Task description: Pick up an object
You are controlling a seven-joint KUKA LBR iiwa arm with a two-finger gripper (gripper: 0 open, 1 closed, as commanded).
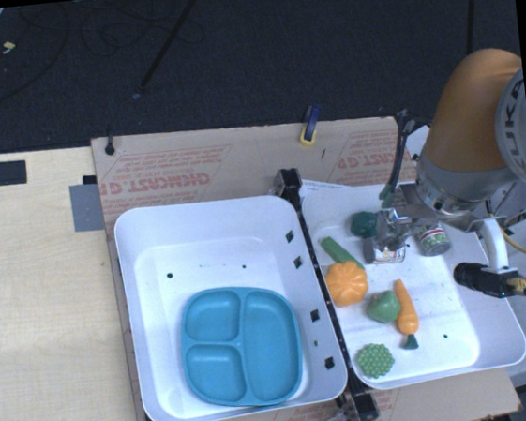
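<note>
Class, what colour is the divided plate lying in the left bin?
Light blue. The divided plate shows clearly in the camera view, lying in the left bin.

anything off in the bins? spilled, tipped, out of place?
Nothing stands out. The blue tray lies flat in the left bin. The toy food, pumpkin, carrot and green ball, sits inside the right bin. The gripper is over that bin's upper part.
</note>
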